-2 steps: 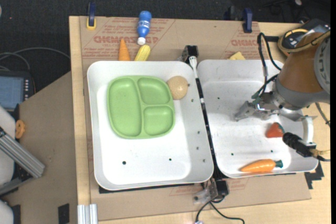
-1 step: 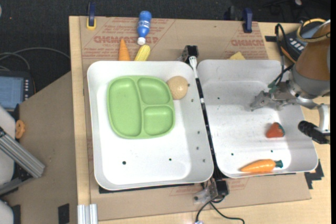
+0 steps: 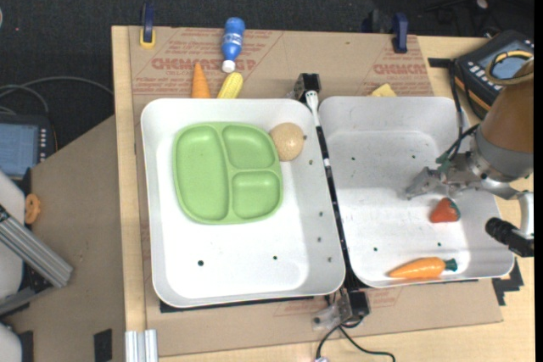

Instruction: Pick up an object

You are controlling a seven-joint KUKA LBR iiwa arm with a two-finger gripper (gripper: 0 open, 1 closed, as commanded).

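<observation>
The gripper (image 3: 431,182) hovers in the right bin (image 3: 373,119), fingers spread wide and holding nothing. The strawberry (image 3: 445,211) lies just below it, toward 5 o'clock. A straight descent would likely miss or nudge the small, round fruit, which could roll toward the carrot (image 3: 419,269) at 6 o'clock. The arm reaches in from 3 o'clock, wrist tilted down.

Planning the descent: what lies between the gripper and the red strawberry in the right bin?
Nothing. In the camera view the gripper sits just above the strawberry, with bare white floor of the right bin between them. The carrot lies farther toward the near rim.
</observation>
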